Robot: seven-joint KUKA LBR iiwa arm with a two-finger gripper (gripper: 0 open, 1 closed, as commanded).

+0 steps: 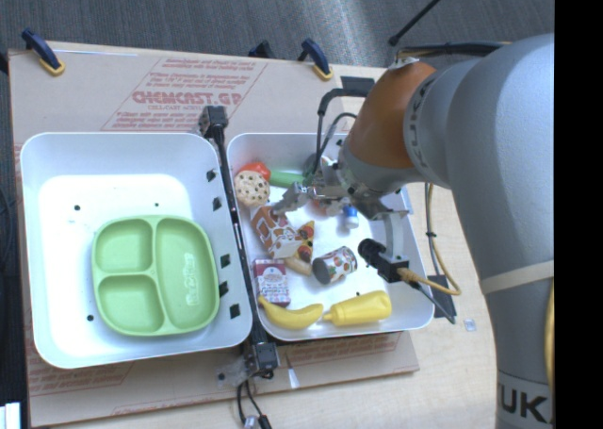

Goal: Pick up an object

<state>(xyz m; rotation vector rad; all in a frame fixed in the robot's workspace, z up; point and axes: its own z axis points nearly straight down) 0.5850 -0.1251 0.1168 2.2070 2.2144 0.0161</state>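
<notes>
Approach step, judging by the camera view: arm (490,107) is reaching in from the right and hanging over the back half of the right bin (273,147). Hand (306,193) is sitting low among the clutter, toward the bin's back left corner. It is lying just beside the cookie (250,189) and the green piece (287,174), and a small red piece (255,171) is touching the cookie's top edge. Wrist is hiding the tip, so it cannot be told whether the hand is released or clenched. Nothing is showing as grasped.

Candidate objects are all lying in the right bin:
- patterned carton (270,229) and pizza-slice toy (304,244) in the middle
- can (334,264) on its side, just right of them
- small blue item (350,220) close under the wrist
- red box (271,280), banana (290,315) and yellow bottle (360,307) along the front wall

Left bin (57,163) is carrying a green divided plate (155,274).

Judgement: the pick is not yet made. Next move is calling for the hand to settle over a single item, likely the cookie or the green piece. It then needs to close on that item cleanly without catching a neighbour and lift straight up, clear of the bin wall.
</notes>
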